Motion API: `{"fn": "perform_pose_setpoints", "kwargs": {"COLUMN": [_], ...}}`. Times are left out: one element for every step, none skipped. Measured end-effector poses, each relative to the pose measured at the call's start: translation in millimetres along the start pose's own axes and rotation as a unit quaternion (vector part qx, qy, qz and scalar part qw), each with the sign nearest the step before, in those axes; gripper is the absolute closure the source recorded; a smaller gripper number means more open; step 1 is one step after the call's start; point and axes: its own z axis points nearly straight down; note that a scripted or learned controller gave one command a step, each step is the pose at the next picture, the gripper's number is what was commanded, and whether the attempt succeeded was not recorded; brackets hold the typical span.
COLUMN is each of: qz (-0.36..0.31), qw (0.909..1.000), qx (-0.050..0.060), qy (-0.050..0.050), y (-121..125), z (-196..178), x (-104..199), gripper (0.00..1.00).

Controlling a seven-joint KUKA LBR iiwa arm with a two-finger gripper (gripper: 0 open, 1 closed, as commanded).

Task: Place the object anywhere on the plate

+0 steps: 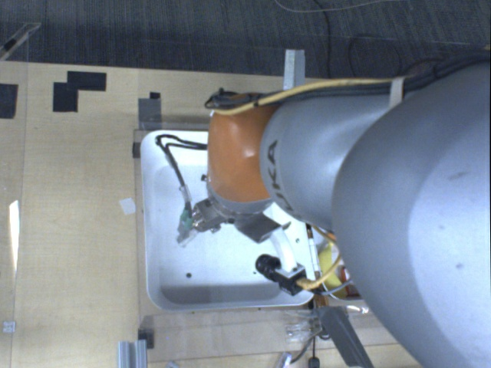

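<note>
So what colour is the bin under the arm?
White; the bin shows in the camera view.

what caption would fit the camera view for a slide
Grey KUKA arm with orange band reaches over a white bin, gripper above its left half.

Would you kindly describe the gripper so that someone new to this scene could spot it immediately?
Find the large grey arm on the right and its orange band. Just below the band, the gripper hangs over the white bin. Unlike the smooth arm, it is small and metallic, with a green speck at its end.
</note>
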Motion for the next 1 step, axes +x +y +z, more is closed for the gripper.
{"fn": "perform_pose_setpoints", "kwargs": {"qz": [0.012], "qw": [0.9999], "qx": [-0.001], "qy": [-0.001], "y": [88.1], "z": [31.5], "x": [-63.6], "gripper": [0.0]}}
